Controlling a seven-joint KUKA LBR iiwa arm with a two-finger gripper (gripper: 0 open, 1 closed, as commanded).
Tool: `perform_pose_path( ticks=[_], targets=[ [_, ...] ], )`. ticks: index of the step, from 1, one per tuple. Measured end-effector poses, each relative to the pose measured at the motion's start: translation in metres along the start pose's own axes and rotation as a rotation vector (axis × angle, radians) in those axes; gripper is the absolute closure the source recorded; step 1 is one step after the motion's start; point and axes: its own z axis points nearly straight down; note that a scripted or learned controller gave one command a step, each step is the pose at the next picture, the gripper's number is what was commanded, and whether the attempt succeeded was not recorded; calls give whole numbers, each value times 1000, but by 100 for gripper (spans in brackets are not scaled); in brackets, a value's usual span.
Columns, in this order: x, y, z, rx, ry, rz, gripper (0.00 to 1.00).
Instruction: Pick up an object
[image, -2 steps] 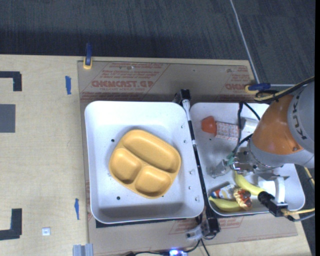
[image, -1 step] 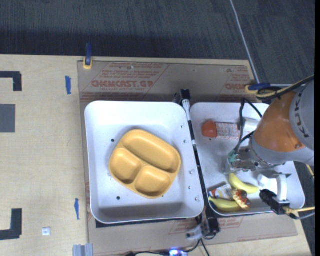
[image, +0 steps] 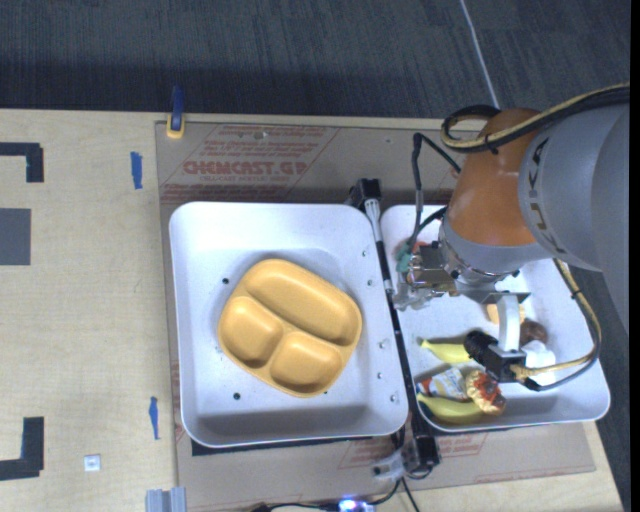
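Camera view: yellow banana (image: 447, 350) with dark tips lies in the right bin (image: 590, 400); finger state unclear.

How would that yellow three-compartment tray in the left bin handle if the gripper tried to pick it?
The yellow tray looks like glossy moulded plastic, so probably stiff, light for its size, and slippery. It lies alone in the left bin, showing rounded humps, so fingers would likely slide off unless they catch an edge. If pushed, it would probably slide rather than roll.

yellow tray (image: 290, 325): glossy plastic | bins (image: 200, 300): smooth white | bench (image: 80, 300): matt wood
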Motion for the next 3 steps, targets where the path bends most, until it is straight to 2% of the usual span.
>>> perform_pose_path(
  ticks=[1, 2, 3],
  targets=[
    [-1, 0, 0, 1, -1, 1, 0],
    [-103, -33, -6, 2, -2, 2, 0],
    [-108, -35, 99, -2, -2, 2, 0]
  ],
)
